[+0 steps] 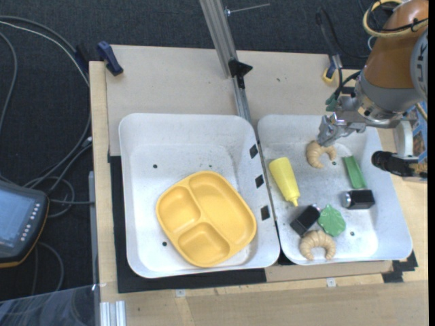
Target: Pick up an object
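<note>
- A croissant (319, 155) lies near the far end of the right bin (387, 240), directly beneath the end effector (329, 132).
- The end effector's tips sit at the croissant's top edge; how far apart they stand, or whether they grip it, I cannot tell.
- Nearby lie a yellow bottle (285, 179), green stick (353, 172), black blocks (359, 199), green leaf (332, 220) and second croissant (318, 244).
- The left bin (139, 141) holds a yellow divided tray (205, 217).
</note>
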Controlling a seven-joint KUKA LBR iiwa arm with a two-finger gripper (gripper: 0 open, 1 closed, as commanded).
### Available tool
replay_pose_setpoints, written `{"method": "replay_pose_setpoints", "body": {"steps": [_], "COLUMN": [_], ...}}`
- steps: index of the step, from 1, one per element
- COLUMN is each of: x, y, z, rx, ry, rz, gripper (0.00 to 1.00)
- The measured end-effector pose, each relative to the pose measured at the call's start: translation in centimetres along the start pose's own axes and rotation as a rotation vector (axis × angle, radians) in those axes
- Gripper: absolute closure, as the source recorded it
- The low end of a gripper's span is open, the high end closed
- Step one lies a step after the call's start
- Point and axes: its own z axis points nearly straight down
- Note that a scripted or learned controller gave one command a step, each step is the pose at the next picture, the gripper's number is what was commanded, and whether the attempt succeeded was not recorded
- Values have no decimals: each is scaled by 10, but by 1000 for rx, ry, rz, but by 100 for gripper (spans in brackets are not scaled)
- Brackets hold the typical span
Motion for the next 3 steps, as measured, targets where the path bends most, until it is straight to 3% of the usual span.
{"method": "replay_pose_setpoints", "body": {"steps": [1,3], "x": [57,171], "y": [5,-12], "z": [1,-27], "rx": [5,2], "ry": [2,2], "rz": [0,-1], "gripper": [100,100]}}
